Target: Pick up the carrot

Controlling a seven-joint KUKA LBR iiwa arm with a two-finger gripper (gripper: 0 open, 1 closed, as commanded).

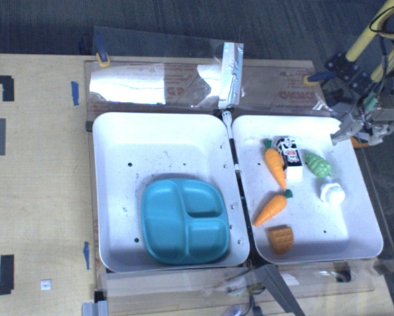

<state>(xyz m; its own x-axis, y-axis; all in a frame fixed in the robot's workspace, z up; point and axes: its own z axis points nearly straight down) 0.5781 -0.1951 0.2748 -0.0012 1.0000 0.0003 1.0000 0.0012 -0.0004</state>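
1. Two carrots are seen in the right bin: the upper carrot beside a black-and-white carton, the lower carrot nearer the bin's left wall.
2. The gripper is placed at the bin's far right corner; both carrots lie to its left and nearer.
3. Whether the gripper is released or clenched cannot be told.
4. The long axes are slanted; smooth, tapered, plastic-looking bodies are judged slippery.

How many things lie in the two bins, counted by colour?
Orange: 3, carrot, second carrot, orange block
Green: 1, green item
White: 2, white carton, white piece
Teal: 1, divided tray
Total: 7
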